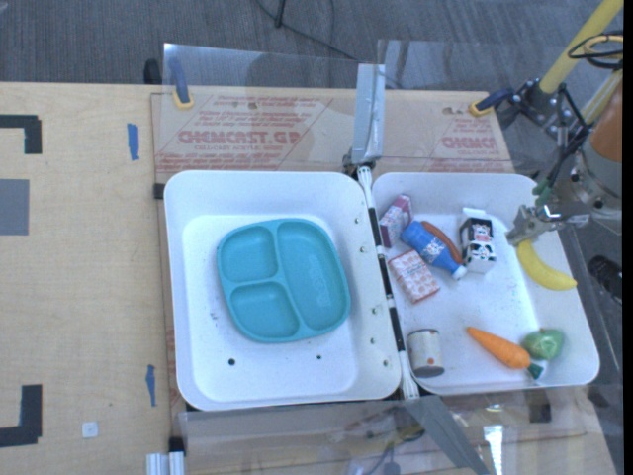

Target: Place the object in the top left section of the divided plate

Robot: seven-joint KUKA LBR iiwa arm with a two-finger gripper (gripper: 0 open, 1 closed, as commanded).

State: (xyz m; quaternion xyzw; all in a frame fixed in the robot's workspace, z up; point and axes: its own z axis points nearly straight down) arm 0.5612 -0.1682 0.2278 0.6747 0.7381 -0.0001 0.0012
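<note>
A teal divided plate (284,279) is seen lying in the left white bin (188,295), all three sections bare. In the right bin (579,364), a banana (544,268) lies at three o'clock, a carrot (500,348) at five, a small tin can (425,351) at seven, and a blue bottle (432,245) near centre. The gripper (534,223) is held above the right bin's three o'clock rim, just beside the banana; how far the fingers are parted cannot be told, and nothing is seen between them.

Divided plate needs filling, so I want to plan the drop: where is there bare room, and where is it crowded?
All three sections of the teal divided plate are bare, as is the left bin floor around it. The right bin is crowded: cartons, can, carrot, banana.
</note>
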